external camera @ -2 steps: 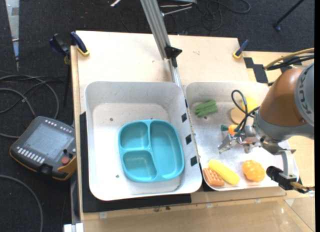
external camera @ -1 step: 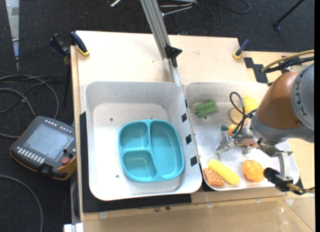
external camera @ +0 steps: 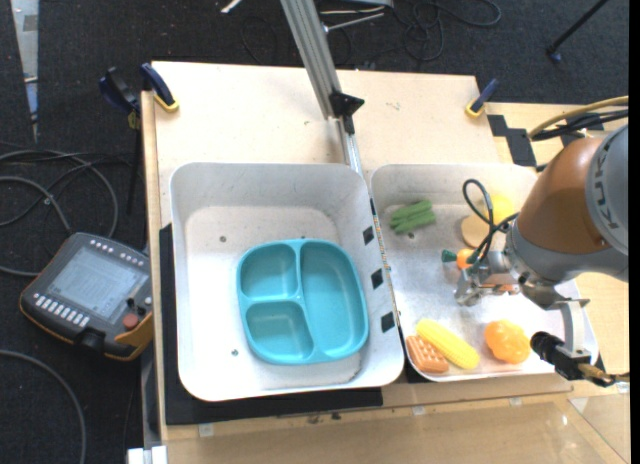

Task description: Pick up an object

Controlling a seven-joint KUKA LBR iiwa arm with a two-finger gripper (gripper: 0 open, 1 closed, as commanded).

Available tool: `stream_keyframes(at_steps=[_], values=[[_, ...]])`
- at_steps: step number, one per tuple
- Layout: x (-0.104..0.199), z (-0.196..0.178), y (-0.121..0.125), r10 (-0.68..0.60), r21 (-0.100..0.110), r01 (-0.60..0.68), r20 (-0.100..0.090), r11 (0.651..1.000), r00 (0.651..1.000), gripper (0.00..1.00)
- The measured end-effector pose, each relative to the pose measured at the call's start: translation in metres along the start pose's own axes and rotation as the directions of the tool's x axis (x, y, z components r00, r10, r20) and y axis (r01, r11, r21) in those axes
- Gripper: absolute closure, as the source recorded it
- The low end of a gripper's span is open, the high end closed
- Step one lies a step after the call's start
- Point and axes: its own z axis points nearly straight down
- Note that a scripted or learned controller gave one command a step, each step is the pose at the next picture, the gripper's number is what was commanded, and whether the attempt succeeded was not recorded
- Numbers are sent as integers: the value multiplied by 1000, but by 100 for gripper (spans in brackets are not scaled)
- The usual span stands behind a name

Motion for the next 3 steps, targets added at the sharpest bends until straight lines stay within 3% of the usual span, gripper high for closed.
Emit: stream_keyframes(at_steps=[2,3], values=[[3,-104,5,-4,-5,4,2,1000,1000,100],[3,-134,7,-4,-3,4,2,1000,1000,100]])
